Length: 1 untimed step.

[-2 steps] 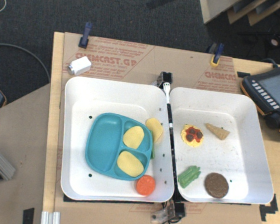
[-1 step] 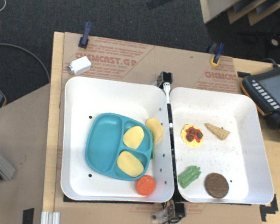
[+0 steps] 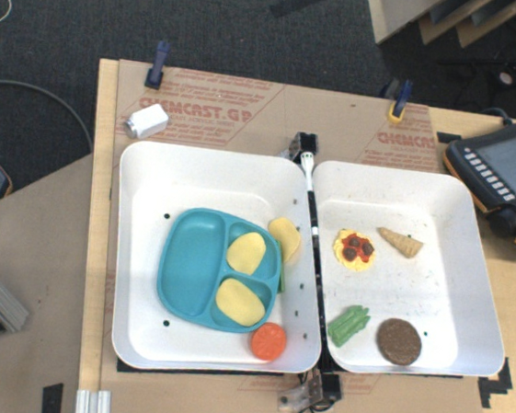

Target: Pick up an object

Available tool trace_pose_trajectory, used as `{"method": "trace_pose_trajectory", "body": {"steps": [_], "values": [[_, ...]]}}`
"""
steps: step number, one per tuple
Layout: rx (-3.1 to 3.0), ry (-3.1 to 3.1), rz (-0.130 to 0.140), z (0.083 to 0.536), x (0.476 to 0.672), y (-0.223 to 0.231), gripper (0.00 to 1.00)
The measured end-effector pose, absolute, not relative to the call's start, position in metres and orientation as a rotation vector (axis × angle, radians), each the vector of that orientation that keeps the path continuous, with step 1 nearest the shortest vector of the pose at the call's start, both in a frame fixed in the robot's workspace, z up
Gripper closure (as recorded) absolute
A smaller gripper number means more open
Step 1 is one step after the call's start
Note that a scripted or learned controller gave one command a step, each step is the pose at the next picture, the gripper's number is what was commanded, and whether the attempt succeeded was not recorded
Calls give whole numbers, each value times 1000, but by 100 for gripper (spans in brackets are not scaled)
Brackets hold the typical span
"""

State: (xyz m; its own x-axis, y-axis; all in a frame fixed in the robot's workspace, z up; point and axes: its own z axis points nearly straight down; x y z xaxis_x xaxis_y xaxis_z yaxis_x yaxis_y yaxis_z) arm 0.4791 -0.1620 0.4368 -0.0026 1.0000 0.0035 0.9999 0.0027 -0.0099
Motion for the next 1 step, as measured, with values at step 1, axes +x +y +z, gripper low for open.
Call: {"method": "trace_pose_trajectory", "body": {"steps": [1], "values": [[-2229, -2215, 3, 428, 479, -227, 100]]}}
